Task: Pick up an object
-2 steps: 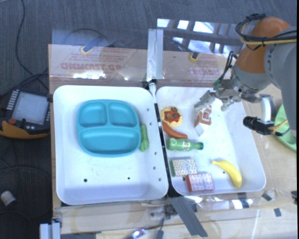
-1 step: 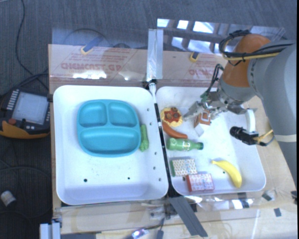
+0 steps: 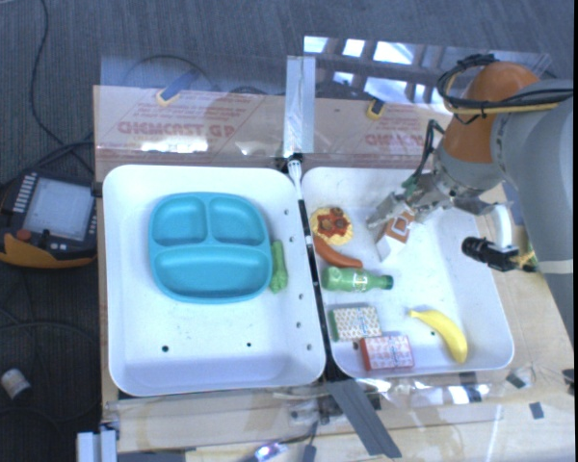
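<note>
Mirrored "CHEMCAST GP" sheet (image 3: 178, 128) behind bins

Table (image 3: 549, 354): light wood, w/ 2 shallow white bins side by side, rims touching at centre. Left bin (image 3: 135, 345) and right bin (image 3: 482, 287) sit directly on it. Behind the bins, clear plastic sheets (image 3: 202, 123) lie flat on the table, w/ red mirrored lettering. Floor (image 3: 39, 354) around is dark grey carpet; orange-black handheld pendant (image 3: 43, 221) lies on it left of table, cables nearby.
</note>
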{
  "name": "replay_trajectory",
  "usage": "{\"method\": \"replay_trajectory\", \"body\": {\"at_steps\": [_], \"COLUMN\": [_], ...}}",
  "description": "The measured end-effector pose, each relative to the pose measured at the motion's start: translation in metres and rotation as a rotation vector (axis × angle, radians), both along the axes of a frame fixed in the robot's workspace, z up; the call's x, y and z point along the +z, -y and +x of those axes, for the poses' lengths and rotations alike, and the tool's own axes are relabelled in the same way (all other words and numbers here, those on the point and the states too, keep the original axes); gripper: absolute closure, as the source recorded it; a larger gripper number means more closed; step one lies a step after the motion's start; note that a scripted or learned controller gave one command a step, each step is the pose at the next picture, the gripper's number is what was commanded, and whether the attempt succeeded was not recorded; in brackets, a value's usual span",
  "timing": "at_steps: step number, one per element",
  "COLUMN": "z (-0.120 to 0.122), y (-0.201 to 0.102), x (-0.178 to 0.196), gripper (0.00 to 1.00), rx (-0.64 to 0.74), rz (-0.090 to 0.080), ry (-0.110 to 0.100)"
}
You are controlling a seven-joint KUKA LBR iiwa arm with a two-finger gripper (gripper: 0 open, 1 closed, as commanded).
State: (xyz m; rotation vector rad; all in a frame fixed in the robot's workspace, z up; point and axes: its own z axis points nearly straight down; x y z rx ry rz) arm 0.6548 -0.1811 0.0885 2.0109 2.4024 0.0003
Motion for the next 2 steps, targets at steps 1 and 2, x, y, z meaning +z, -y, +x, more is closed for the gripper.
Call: {"method": "replay_trajectory", "body": {"at_steps": [1,2], "z": [0.001,-0.037], "y": [0.000,-0.037], "x": [0.011,0.097], "gripper": [1.00,1.00], "rx": [0.002,0.083], "rz": [-0.003,0.002], "ry": [0.003,-0.008]}}
